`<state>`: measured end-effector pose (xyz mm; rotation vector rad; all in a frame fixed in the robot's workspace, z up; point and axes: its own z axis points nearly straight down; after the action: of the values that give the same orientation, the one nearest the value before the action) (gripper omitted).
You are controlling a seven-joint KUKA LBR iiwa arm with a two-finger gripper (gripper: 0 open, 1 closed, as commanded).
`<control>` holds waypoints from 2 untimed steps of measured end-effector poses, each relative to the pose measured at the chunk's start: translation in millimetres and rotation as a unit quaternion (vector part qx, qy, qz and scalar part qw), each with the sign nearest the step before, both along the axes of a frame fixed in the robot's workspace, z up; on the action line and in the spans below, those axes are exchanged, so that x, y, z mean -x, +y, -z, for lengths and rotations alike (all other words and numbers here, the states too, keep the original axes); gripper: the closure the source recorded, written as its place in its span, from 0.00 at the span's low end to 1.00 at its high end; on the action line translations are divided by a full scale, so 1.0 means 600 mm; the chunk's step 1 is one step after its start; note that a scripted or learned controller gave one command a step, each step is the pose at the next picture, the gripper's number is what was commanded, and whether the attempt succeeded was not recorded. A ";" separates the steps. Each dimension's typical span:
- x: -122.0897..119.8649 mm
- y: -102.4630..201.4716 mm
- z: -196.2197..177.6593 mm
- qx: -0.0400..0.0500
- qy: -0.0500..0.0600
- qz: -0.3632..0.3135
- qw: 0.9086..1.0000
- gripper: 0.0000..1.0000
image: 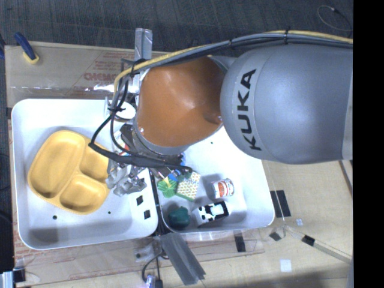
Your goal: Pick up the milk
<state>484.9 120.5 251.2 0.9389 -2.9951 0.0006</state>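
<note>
The milk [213,212], a small carton with black and white cow patches, lies in the right bin [255,179] near its lower wall, off to the view's right of the jaws and a little below them; it appears to rest on its side, though its exact tilt is hard to read; just beyond it from the jaws, and a little higher in the view, stands a red and white can [223,189], close to the carton but apart from it; between the jaws and the milk sits a dark green round thing [178,216], almost touching the carton, and above that a cluster of green and patterned pieces [182,186]; the jaws themselves hang over the left bin [24,161], by the wall that divides the two, beside a yellow divided tray [63,170]; whether they stand wide or narrow I cannot tell, as the orange wrist [174,104] and cables [111,125] crowd them; nothing shows between them; so the step in hand, as I judge it, is the approach; to do it well, carry the jaws across the dividing wall, centre them over the carton, turn them to close on its narrower sides, and descend in the gap away from the green thing and the can, so that neither gets nudged or caught.
</note>
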 end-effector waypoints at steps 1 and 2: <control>-0.009 0.062 0.016 -0.001 -0.002 0.007 1.000 1.00; -0.004 0.002 -0.099 0.000 -0.003 0.050 0.999 1.00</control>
<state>487.5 121.9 310.4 0.7881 -3.0437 0.0016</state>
